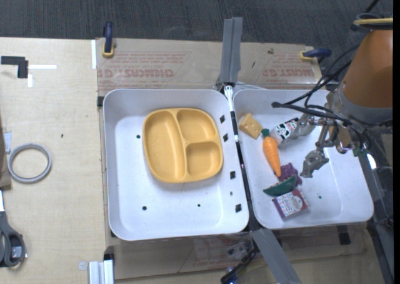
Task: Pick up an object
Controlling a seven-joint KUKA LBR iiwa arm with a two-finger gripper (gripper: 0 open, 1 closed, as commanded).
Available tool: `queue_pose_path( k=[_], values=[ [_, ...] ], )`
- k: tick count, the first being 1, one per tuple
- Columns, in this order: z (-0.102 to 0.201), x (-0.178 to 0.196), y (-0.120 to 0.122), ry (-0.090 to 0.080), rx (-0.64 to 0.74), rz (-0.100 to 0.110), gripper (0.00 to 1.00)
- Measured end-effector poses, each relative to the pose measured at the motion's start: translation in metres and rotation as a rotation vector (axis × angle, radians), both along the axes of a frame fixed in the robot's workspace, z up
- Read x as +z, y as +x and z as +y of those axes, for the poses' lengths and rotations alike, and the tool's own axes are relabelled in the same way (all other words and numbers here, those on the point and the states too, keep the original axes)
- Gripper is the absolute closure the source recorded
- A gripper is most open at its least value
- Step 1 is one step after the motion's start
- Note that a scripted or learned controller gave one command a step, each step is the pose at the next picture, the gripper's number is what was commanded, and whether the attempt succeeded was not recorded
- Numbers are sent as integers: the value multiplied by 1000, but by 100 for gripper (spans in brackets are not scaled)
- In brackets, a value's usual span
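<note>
The right bin holds five small things, clustered toward its left half: one carrot, orange and tapered with a green top, lying lengthwise; one tan block like a wedge of cheese, just beside the carrot's top; one small carton printed in black and white cow patches, to the carrot's right; one bunch of purple grapes just beside the carrot's tip, with a dark green pod touching it below; and one flat packet with a red and white label, nearest the front rim. The gripper hangs over the bin's middle, right of the carton and grapes, its two metal fingers spread apart with nothing between them. The left bin holds one yellow plastic plate, rounded at the corners and split into three compartments. Both bins are smooth, shallow and white, side by side on brown cardboard. On the pale wooden counter to the left lie one grey tape ring and one pair of scissors.
</note>
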State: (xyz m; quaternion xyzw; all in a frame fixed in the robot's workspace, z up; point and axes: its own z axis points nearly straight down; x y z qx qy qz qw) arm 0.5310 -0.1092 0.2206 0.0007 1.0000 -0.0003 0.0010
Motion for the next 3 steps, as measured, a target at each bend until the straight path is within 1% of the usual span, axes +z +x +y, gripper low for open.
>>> queue_pose_path(
  k=[1,2,3],
  values=[
    [14,-73,89,0,-249,-1,0],
    [7,-128,72,0,-387,0,0],
    [8,-118,73,-1,-384,-4,100]
  ],
)
